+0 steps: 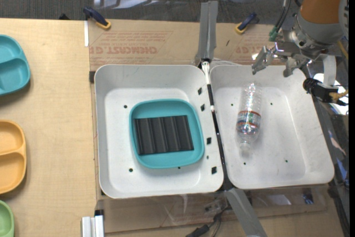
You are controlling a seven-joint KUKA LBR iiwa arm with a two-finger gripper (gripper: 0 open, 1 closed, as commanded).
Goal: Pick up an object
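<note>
The gripper point(275, 62) hangs open and empty over the far edge of the right bin point(310, 166). The bottle point(248, 117) lies on its side in the middle of that bin, apart from the walls. Being round and clear, it may roll or slip when pinched. There is free room all around it.

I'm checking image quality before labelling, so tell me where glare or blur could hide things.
Camera view: lighting is even and shadows soft; the clear bottle is see-through against the white right bin, so its outline is faint; clear sheeting behind the bins reflects light; the gripper is small and cluttered; the teal tray is sharp.
</note>
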